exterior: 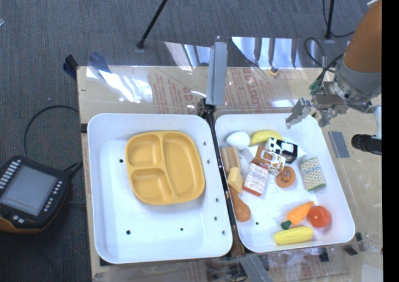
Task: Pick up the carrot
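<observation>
On the bench, the right bin (340, 187) holds the carrot (299, 213) untouched among toys, while the gripper (313, 112) hovers well apart, fingers wide and empty.

dark grey carpet floor (93, 12) under thin tripod legs (163, 5).

Both bins (100, 199) look like smooth, glossy white plastic. The yellow tray (165, 166) is matt plastic. The floor's carpet (62, 12) is rough grey cloth.
</observation>
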`<state>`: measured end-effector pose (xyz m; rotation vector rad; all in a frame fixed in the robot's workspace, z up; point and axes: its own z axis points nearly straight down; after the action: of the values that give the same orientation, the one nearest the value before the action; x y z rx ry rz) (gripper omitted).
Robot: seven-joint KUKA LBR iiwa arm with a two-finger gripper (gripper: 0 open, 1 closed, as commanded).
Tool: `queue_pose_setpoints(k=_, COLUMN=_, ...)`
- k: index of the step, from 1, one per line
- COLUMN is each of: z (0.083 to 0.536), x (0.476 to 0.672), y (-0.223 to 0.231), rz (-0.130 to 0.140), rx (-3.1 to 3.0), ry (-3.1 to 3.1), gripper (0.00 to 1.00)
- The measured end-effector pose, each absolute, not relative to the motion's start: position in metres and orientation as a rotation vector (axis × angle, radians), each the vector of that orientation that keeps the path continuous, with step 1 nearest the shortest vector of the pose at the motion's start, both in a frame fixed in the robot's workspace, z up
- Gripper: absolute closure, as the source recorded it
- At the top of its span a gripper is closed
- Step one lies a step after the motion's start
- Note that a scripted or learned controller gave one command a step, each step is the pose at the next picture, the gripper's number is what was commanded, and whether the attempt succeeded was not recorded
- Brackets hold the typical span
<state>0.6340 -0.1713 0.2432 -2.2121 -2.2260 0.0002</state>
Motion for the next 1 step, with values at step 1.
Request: queue_pose_setpoints(k=1, z=0.1236, x=0.5706, y=-0.1975, rz=0.010, rx=-2.211, ry=-2.214, gripper=0.00)
